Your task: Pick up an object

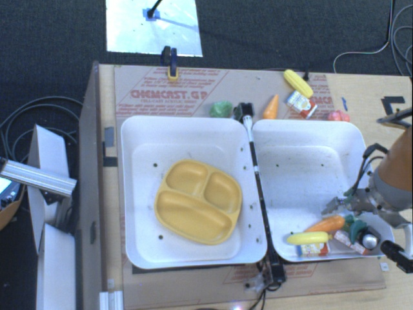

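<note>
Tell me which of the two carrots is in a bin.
The carrot lying in the right bin, by the hand. The other carrot sits on the cardboard behind the bins.

A brown cardboard sheet with red print (pixel 193 89) lies under the two bins. On its far edge a black and yellow clamp (pixel 170 60) is fixed. Along its far strip, from left to right, there are a green soft lump (pixel 221 109), an orange cone-shaped toy carrot (pixel 271 107), a yellow toy corn cob (pixel 298 82), a small red and white packet (pixel 301 103) and a pink small piece (pixel 338 115). Beyond the cardboard sheet a shiny silver plate (pixel 151 18) lies on dark carpet (pixel 39 31). Left of the cardboard sheet are black cables (pixel 39 112), a grey aluminium bar (pixel 39 178) and a white box (pixel 51 192).
</note>
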Controlling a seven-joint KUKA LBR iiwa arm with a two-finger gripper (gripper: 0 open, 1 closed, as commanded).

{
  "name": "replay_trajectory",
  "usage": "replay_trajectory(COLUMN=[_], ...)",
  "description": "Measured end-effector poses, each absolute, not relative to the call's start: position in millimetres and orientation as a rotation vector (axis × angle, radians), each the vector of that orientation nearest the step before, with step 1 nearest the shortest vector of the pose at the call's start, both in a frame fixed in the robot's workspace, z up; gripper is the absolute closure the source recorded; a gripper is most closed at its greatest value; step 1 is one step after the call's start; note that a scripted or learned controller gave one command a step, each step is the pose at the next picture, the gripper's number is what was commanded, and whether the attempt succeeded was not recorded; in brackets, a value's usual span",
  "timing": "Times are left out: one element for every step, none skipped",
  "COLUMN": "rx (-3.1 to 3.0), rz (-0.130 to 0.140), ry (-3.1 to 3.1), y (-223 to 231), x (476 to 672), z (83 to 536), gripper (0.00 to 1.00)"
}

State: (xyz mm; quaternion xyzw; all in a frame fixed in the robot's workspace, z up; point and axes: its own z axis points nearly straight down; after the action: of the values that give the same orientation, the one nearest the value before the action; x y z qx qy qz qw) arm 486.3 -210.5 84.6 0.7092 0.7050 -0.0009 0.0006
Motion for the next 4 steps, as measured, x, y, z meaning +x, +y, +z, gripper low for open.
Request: replay_trajectory(rx=[2.200, 2.225, 2.209, 2.213], rz=[0.013, -0.001, 0.007, 0.004], ry=[2.234, 2.222, 2.227, 2.225], y=[-105.5, -120.6, -95.0, -96.9], x=[557.1, 516.4, 568.0, 566.1], z=[135.8, 82.0, 84.9, 95.1], gripper=[0.00, 0.00, 0.00, 1.00])
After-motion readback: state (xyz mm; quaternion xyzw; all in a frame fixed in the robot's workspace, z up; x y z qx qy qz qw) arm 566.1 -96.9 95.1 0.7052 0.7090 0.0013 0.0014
